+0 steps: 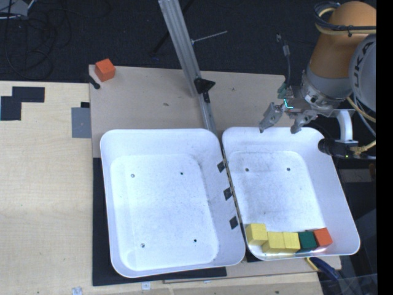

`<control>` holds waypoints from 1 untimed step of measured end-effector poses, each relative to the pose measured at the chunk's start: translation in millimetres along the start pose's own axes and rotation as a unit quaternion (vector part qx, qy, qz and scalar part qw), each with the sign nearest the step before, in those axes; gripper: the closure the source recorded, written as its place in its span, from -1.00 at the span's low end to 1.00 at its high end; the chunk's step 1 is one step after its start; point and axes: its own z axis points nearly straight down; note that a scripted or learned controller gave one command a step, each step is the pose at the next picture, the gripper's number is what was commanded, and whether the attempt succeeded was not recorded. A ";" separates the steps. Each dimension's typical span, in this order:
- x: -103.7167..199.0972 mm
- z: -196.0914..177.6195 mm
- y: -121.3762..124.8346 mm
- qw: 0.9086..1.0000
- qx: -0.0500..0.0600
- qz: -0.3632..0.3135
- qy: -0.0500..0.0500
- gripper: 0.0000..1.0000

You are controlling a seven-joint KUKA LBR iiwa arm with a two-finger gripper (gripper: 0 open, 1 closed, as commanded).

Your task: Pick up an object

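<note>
Lining the right bin's front — three yellow blocks, one green, one orange.

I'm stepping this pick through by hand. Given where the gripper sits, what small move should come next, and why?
Probably carry the gripper toward the near edge of the right bin. It hangs open over the bin's far rim, holding nothing, while the yellow blocks, green block and orange block sit along the near wall.
</note>
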 end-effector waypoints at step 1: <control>31.4 53.2 4.8 1.000 0.002 0.001 0.001 -1.00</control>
